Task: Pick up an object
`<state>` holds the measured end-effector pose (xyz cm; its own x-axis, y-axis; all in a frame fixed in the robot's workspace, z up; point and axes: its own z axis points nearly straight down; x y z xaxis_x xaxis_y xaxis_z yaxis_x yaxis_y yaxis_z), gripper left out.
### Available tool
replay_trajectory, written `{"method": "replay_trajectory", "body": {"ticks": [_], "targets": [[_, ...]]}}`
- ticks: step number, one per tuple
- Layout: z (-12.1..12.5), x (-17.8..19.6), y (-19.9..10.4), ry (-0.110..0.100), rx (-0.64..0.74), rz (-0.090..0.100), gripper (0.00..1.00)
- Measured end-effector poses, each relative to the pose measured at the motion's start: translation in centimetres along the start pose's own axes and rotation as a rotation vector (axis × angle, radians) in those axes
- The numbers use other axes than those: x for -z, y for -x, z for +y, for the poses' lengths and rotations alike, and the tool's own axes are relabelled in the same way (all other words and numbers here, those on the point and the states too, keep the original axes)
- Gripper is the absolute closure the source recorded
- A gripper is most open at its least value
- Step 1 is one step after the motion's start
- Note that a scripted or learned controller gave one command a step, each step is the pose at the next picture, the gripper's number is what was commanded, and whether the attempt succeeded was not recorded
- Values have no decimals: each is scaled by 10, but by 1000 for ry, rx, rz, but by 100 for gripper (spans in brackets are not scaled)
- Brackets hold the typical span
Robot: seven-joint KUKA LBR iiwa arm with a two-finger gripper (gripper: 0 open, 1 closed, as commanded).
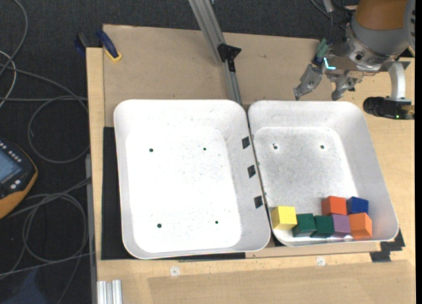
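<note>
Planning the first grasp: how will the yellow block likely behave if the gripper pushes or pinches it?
The yellow block looks like a rigid cube with flat faces, so it should slide, not roll. It looks small, so probably light. It sits against the bin wall and touches a green block, so pushing may jam it or nudge that neighbour.

Wooden bench (171, 59), two white bins side by side, left bin (125, 164), right bin (376, 164)

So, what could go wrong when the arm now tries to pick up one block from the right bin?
1. The blocks sit packed together, touching, in the near corner of the right bin, so the pincer may find no gap for its fingers.
2. They lie against the bin's wall, which the pincer might strike.
3. The pincer hangs above the far rim, so a long reach is left.
</note>
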<state>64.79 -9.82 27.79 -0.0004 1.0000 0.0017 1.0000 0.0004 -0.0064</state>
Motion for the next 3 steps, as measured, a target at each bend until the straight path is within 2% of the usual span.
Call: {"method": "replay_trajectory", "body": {"ticks": [1, 2, 3], "targets": [[1, 3, 0, 5, 1, 0, 0], [-4, -55, 8, -1, -1, -1, 0], [-13, -106, 2, -1, -1, 0, 0]]}}
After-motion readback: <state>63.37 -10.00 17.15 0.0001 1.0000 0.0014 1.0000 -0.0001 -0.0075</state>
